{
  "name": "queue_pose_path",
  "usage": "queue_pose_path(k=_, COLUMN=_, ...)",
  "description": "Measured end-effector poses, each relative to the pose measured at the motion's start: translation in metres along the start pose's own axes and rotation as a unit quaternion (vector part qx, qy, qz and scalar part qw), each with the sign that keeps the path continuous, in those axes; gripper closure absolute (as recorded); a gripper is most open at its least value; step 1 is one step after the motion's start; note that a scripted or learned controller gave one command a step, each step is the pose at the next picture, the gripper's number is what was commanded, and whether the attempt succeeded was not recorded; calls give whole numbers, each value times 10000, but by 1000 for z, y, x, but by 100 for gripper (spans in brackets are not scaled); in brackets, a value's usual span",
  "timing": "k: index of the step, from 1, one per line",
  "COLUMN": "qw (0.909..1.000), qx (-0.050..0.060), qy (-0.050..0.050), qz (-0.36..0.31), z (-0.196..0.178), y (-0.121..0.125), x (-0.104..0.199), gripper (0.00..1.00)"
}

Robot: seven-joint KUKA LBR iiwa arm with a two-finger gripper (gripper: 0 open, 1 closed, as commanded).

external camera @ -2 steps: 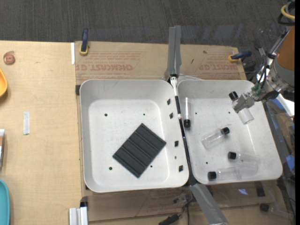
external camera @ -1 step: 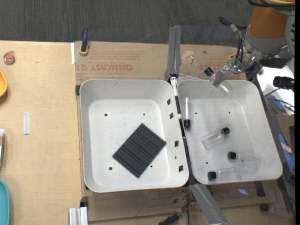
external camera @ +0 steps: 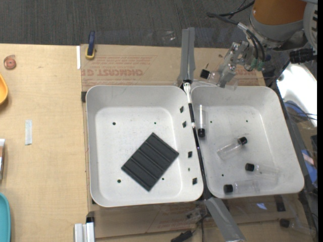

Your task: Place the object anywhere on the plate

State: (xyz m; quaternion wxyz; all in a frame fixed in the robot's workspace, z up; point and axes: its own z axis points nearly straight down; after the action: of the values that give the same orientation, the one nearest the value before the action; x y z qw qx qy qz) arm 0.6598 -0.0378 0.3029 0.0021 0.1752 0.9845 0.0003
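A dark ribbed rectangular plate (external camera: 150, 161) lies flat at a slant in the left white bin (external camera: 101, 110). My gripper (external camera: 225, 78) hangs over the back rim of the right bin (external camera: 272, 110), up and to the right of the plate. A clear vial with a black cap (external camera: 211, 76) sticks out leftward from between the fingers, off the surface. The gripper is shut on that vial. Several more clear black-capped vials lie in the right bin, one along its left wall (external camera: 200, 117), one in the middle (external camera: 231, 146), and others near the front (external camera: 258, 170).
Brown cardboard (external camera: 131, 67) lies behind the bins. A grey upright bar (external camera: 187, 54) stands behind the seam between them. Black clips (external camera: 192, 122) line the divider. On the wooden bench to the left sit a blue clamp (external camera: 91, 44) and small odds and ends (external camera: 28, 132).
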Motion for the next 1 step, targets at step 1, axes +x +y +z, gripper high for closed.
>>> queue_pose_path(k=1, qw=9967, qx=3, qy=17, qz=-815, z=23, y=46, x=55, gripper=100)
